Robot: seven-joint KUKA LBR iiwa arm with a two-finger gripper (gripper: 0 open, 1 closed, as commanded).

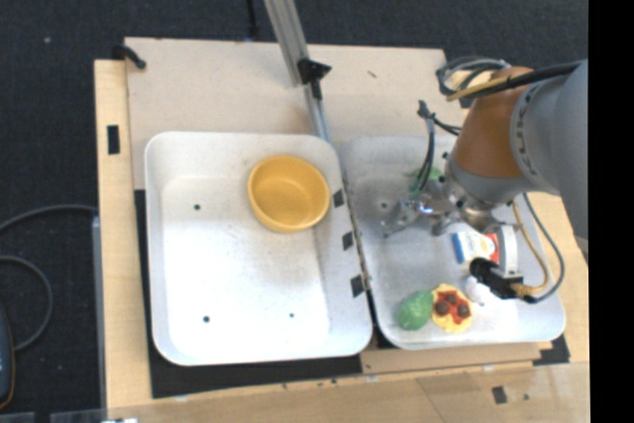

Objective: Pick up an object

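Closest to the camera, along the front edge of the right bin (pixel 391 163), sit a green lump (pixel 415 310) and, touching it on its right, a yellow toy with red spots (pixel 453 307). Just behind those, near the arm's cables, there's a white packet with blue and red print (pixel 475 245). All three are flat on the bin floor, so nothing's been picked up yet as far as I can see.

A bit further back, the gripper (pixel 421 210) is low over the middle of the right bin, well apart from the green lump and just left of the packet. Can't tell its state, honestly; the metal bits blur together at this angle, and I see nothing in it.

Over in the left bin (pixel 198 312) a yellow bowl (pixel 288 192) sits upright near the back, untouched.

So my read: the whole grab is still to do.
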